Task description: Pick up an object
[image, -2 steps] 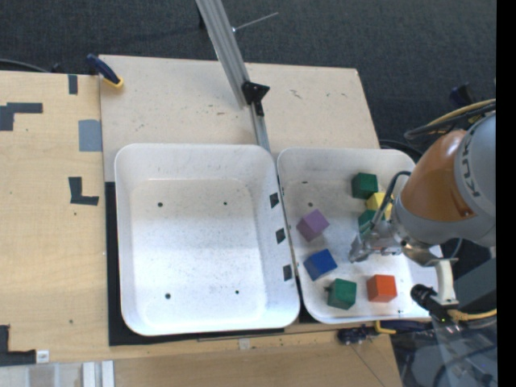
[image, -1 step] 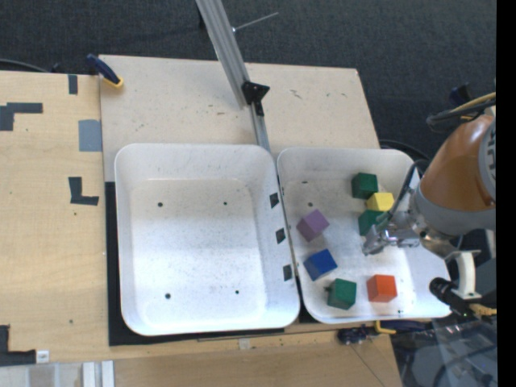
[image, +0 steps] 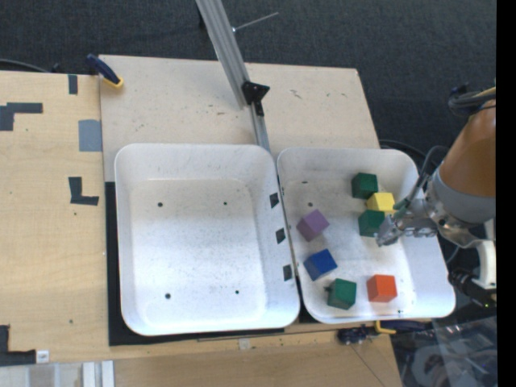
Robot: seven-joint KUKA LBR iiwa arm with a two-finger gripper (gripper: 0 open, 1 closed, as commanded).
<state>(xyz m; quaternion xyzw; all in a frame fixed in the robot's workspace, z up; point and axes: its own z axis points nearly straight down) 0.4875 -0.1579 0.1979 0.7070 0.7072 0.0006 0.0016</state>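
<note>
Cubes crowd the right bin (image: 403, 161): a green cube (image: 371, 223) sits just beside the tool (image: 389, 234), with a yellow cube (image: 380, 201) touching it above. Whether the tool is open or closed I cannot tell. Best descend squarely over the green cube, clear of yellow. The bin's right wall lies near; open floor lies toward the purple cube (image: 313, 224).

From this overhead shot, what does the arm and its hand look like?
The arm enters from the right: a rounded orange band above a grey wrist section. Below it, the hand is a small grey metal assembly with thin dark cables or rods running down to it. Finer markings are too blurred to read.
</note>
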